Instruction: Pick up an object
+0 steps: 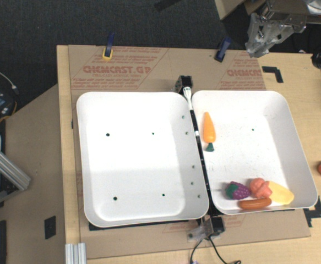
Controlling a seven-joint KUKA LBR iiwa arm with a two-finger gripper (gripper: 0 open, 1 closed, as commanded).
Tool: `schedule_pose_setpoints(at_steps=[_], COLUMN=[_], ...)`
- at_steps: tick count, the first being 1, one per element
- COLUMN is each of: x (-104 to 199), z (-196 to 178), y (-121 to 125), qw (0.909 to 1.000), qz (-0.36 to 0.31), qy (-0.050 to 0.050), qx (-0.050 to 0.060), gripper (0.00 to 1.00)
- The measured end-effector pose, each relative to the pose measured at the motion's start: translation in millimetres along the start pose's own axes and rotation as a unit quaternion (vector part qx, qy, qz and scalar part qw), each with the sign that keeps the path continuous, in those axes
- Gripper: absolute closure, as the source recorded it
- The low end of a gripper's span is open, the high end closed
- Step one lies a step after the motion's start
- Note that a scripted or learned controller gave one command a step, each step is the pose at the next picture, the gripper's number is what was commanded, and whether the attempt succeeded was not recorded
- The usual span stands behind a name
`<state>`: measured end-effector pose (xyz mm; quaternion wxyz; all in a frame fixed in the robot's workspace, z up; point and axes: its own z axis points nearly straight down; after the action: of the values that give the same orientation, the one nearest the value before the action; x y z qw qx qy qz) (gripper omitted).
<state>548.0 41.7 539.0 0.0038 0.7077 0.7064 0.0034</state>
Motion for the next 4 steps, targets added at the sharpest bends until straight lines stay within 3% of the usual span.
schedule_pose_setpoints(at_steps=[1, 2, 3, 4], x=[-86.3, -93.7, -110.4, -86.0], z=[106.1, 109.9, 237.4, 221.8], y=[34.4, -24.5, 3.9, -37.6], qw=[1.0000, 1.0000, 0.9999, 1.0000], qz=[0.001, 0.001, 0.000, -0.002], qy=[0.000, 0.001, 0.000, 0.001], qx=[0.007, 0.008, 0.011, 0.008], gripper=[1.00, 1.00, 1.00, 1.00])
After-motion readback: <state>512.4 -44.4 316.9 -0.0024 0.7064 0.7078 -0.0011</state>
